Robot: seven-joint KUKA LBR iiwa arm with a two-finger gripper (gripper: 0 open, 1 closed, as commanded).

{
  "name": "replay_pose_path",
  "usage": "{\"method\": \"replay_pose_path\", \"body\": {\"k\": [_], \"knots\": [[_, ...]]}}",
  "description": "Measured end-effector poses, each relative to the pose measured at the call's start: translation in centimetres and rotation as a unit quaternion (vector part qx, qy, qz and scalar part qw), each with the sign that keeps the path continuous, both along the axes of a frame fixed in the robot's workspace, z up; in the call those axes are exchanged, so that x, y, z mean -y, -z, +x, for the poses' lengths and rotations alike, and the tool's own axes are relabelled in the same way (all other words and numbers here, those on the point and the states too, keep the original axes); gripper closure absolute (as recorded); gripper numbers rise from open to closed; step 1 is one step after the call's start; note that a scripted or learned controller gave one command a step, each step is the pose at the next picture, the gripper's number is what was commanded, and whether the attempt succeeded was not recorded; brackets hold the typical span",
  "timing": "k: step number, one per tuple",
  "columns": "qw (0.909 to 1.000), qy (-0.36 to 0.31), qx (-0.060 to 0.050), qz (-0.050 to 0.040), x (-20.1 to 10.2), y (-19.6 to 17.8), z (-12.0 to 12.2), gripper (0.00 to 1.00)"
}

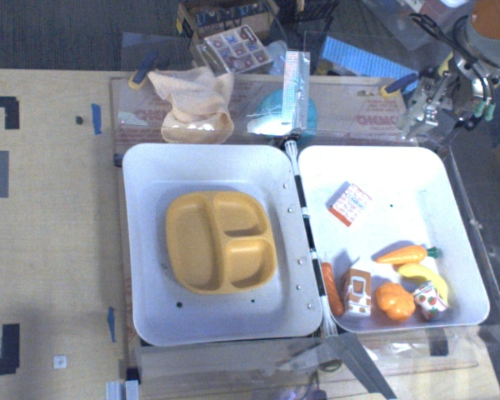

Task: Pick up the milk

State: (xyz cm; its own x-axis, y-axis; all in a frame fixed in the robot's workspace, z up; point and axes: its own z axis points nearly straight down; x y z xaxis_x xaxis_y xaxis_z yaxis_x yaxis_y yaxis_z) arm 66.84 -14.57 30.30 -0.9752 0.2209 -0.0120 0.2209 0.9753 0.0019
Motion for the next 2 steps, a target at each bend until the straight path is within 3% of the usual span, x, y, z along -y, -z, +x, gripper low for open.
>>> {"method": "replay_pose_path", "body": {"k": [1, 2], "knots": [[0.9069, -0.421, 0.000, -0.0044, 2.8, -8.2, -3.9, 1.00], [0.9084, -0.418, 0.006, -0.0067, 2.9, -9.6, -3.8, 1.00]]}}
